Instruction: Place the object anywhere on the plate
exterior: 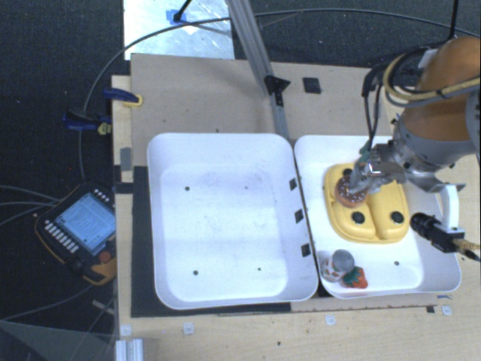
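Hovering over the yellow plate (368,213) in the right bin (432,277), the gripper (362,173) sits directly above a small brown ring-shaped object (349,192).

Arm (440,104) enters from the right, orange band above the wrist, grey body low over the bin's upper half. Brown object rests on the plate's upper left part, right beneath the gripper tip; contact between them is unclear. Finger state cannot be told at this angle and grain. Plate lies in the middle of the right bin and shows two dark spots on its lower half. Near that bin's lower left corner, off the plate, lie a grey rounded item (342,260) and, touching it, a red-and-green piece (355,277). Left bin (161,224) sits alongside, rims touching. A handheld pendant (79,228) with a lit screen lies off the bench, far left.
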Controlling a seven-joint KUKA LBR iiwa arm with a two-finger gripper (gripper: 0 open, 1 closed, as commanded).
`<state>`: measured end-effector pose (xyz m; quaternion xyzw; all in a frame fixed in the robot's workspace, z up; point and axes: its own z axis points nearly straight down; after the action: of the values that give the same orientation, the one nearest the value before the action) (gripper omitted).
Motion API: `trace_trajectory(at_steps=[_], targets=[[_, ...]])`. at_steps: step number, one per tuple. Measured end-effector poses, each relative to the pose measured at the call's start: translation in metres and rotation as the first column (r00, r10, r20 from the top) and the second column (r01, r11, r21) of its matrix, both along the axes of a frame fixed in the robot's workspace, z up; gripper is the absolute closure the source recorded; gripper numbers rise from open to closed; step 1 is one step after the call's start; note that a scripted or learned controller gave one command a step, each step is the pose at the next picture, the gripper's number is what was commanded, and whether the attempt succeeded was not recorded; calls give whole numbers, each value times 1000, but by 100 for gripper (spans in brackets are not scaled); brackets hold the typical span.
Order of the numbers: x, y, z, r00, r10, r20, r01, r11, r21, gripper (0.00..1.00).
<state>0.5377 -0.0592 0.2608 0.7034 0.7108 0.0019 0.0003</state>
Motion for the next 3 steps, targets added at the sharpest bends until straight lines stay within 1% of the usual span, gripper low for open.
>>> trace_trajectory(at_steps=[1,2,3], targets=[[18,44,-12,1000,-1,-1,1,1000,-1,100],[48,89,-30,1000,-1,-2,1,1000,-1,100],[83,142,-35,1000,0,0,0,1000,1,100]])
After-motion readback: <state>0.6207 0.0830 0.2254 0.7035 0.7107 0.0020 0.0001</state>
